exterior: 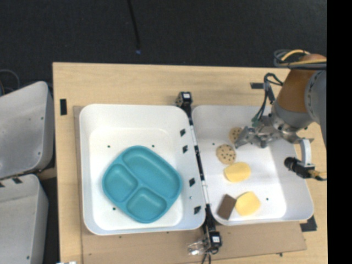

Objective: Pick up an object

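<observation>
My gripper (250, 139) hangs low over the upper part of the right bin (291, 199), fingers spread open with nothing between them. A small tan cookie (235, 132) lies just to its left, partly covered by a finger. Below that lies a chocolate-chip cookie (225, 154). Further toward the front are a pale yellow lump (237, 172), a second yellow lump (248, 203) and a brown block (226, 207) touching it.
A teal divided plate (142, 183) lies in the left bin (83, 164). The ridge between the bins (197, 164) runs close to the cookies and the brown block. Bare bin floor lies right of the yellow lumps.
</observation>
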### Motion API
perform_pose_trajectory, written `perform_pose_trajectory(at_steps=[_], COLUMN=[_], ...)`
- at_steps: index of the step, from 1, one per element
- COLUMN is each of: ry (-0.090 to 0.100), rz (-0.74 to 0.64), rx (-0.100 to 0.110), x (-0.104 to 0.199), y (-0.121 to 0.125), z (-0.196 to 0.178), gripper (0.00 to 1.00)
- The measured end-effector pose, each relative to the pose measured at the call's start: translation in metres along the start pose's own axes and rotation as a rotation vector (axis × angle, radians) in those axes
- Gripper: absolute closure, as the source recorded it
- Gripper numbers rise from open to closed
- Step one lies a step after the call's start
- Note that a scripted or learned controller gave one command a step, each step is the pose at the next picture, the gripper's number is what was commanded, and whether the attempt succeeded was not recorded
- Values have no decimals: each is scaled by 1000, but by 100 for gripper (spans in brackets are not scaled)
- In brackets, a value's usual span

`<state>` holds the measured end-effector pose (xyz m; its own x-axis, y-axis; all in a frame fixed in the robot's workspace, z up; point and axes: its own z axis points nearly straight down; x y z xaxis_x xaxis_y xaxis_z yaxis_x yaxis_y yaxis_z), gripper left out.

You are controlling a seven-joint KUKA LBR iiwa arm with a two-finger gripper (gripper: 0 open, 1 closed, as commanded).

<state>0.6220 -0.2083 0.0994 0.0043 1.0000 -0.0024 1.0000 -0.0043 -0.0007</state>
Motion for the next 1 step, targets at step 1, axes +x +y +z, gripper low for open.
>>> perform_pose_trajectory(at_steps=[1], ry=[-2], rz=[0], rx=[-7], x=[-1], y=[2], z=[-14], gripper=[100])
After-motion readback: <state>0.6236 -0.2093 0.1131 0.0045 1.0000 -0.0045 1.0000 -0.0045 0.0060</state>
